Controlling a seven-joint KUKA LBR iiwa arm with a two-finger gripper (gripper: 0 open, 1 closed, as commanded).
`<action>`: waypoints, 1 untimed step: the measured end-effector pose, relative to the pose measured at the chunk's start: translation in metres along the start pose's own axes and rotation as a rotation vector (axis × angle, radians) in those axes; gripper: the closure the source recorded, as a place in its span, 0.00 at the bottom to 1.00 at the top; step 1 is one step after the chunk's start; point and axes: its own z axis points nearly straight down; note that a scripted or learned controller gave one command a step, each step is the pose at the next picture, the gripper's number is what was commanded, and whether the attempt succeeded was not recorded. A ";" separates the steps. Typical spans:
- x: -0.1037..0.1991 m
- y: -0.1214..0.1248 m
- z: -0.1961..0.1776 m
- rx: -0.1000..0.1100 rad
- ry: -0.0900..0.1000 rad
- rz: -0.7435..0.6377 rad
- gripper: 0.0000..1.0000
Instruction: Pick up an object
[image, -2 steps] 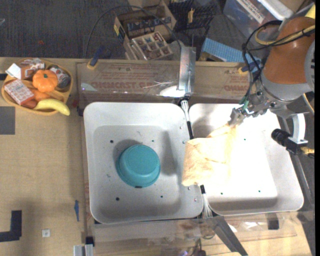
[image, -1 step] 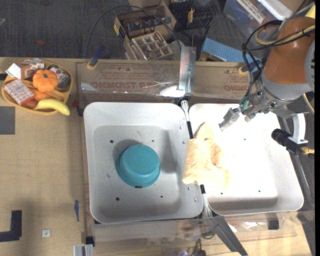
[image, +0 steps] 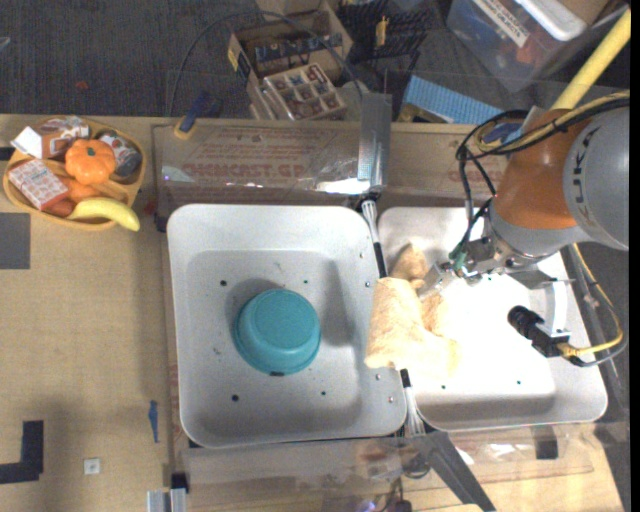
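The tool (image: 445, 275) sits just right of the crumpled tan cloth (image: 400, 325) draped over the right bin's (image: 520, 395) left edge; can't tell its grip state.

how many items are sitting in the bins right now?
2 that I can see. A teal bowl sits upside down in the left bin. A tan cloth drapes over the divider, mostly in the right bin. The arm may hide more.
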 end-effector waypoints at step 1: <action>0.001 -0.012 0.030 -0.009 -0.002 -0.030 0.00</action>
